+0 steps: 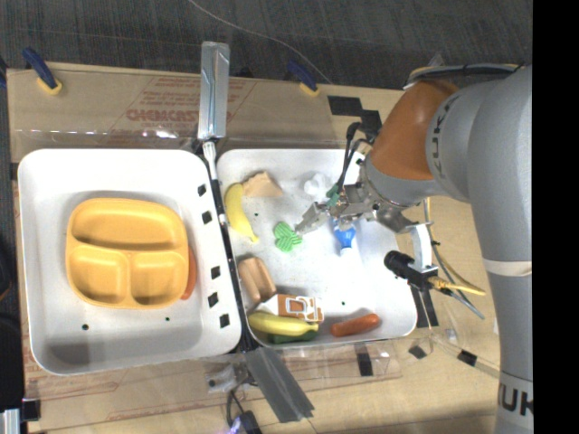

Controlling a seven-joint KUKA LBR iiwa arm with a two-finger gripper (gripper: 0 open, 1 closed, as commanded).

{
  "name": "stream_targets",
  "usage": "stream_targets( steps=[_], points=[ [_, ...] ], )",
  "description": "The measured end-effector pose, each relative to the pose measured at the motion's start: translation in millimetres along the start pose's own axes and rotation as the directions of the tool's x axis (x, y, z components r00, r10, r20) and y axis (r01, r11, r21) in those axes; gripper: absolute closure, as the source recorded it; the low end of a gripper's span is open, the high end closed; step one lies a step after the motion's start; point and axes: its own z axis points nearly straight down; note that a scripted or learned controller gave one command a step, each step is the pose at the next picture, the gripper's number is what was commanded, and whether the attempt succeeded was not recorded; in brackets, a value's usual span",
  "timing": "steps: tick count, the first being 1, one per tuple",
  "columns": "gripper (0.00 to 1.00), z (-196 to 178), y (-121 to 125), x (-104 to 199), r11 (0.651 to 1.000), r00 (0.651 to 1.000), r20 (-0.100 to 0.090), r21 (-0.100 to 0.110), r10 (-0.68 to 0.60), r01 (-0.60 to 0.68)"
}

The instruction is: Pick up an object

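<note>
The gripper [336, 213] hangs low over the right bin [398, 319], reaching in from the right on the grey arm [484, 152] with its orange band [409, 138] bent over the bin's upper right corner. From where I stand the metal fingers are lost in a clutter of wires and brackets, so I cannot tell how they are set. Just under the tool there is a small blue and white object [345, 237], close enough that it may be touching, though I cannot see anything clearly clamped. A little to its left on the white floor lies a green ridged toy [287, 236], apart from the tool. Up near the far wall there is a small white crumpled thing [315, 186], and left of it a tan wedge like a slice of bread [261, 185]. A yellow banana [237, 210] lies along the bin's left wall, and below it a brown bread-like block [256, 280]. Along the near wall a second banana [281, 325], yellow with a green end, sits with an orange and white piece [299, 307] resting on it, and to the right of that a red sausage [355, 325]. The left bin [41, 333] holds a yellow divided tray [129, 250], well apart from the arm. Both bins sit on a cardboard sheet [118, 98].
</note>
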Motion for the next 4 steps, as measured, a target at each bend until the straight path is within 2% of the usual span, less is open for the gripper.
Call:
stream_targets(
  steps=[1,2,3,4],
  points=[
    [0.0,-48.5,-36.5,-18.9,1.0,1.0,0.003,-0.008,-0.024,0.024],
    [0.0,16.2,23.0,-38.7,0.977,0.977,0.024,-0.031,-0.211,0.212],
    [0.0,23.0,49.7,-38.5,0.894,0.895,0.028,-0.029,-0.445,0.446],
    [0.0,-25.4,76.7,-43.2,0.925,0.925,0.011,-0.011,-0.381,0.381]
  ],
)
